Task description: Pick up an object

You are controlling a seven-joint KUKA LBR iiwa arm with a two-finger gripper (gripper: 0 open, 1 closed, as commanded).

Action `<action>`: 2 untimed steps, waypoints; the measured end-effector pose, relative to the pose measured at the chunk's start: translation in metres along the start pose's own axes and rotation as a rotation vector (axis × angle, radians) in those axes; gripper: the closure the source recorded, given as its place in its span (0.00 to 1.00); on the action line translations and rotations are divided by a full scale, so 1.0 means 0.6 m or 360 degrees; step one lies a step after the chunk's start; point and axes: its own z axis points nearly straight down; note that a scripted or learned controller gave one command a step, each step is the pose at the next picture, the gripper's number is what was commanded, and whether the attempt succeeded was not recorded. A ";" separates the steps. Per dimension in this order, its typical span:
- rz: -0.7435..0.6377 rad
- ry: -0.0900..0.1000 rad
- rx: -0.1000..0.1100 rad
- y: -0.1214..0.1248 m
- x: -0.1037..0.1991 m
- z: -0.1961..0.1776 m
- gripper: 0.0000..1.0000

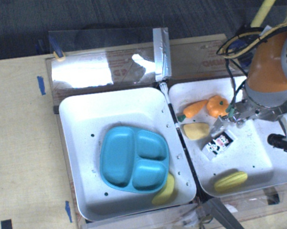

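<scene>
Your gripper (228, 119) hovers in the right white bin (283, 168).
Just beside the round orange fruit (217, 105); grip state unclear.

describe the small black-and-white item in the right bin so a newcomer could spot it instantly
Start at the right bin of the two white bins. Near its middle, just below the pale yellow piece and beside the hand, lies the black-and-white item. It is the only boxy, printed, non-fruit-coloured thing there; its neighbours are orange or yellow.
</scene>
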 end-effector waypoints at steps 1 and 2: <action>-0.0315 -0.0016 -0.0027 0.032 0.004 -0.063 0.00; -0.0549 -0.0049 -0.0071 0.125 0.011 -0.008 0.00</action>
